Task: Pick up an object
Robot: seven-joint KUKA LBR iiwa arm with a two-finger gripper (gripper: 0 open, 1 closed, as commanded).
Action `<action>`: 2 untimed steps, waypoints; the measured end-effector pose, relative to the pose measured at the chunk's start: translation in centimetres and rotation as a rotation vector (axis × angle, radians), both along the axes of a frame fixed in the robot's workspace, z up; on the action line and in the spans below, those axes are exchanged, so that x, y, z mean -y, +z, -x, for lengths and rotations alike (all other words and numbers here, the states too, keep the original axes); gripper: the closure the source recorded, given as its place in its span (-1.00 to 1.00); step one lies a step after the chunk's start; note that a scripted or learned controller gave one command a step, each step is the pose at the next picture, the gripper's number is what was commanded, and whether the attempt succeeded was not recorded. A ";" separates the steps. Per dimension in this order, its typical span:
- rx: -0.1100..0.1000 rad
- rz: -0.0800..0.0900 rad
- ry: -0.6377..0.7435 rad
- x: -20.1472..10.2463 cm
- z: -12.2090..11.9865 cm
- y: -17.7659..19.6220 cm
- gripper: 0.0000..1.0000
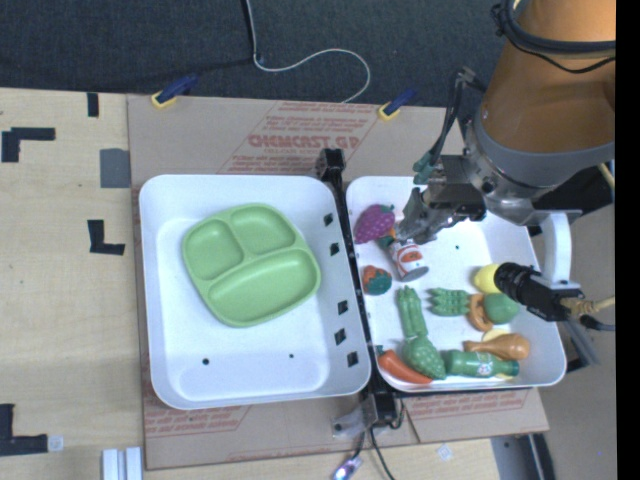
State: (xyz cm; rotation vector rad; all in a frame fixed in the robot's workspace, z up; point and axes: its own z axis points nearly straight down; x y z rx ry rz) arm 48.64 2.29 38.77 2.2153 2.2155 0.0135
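Observation:
My gripper (414, 226) hangs over the upper left part of the right bin (500, 236). It sits directly above a small red and white can (409, 260), and its dark tip seems to meet the can's top. A purple bunch of grapes (374, 222) lies just to the gripper's left. Below the can rests a small round green and orange toy (377, 281). The arm's large orange and grey body (550, 78) covers the bin's upper right corner.
Several toy foods fill the right bin's lower half: a green vegetable (410, 313), a yellow lemon (489, 277), a red pepper (398, 369) and a green bottle (480, 366). The left bin (170, 358) holds a green divided plate (250, 263). A black divider (345, 268) separates the bins.

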 end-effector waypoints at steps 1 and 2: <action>-0.030 0.001 -0.002 1.6 0.6 -19.9 1.00; -0.006 -0.003 0.008 -4.0 0.2 -10.7 1.00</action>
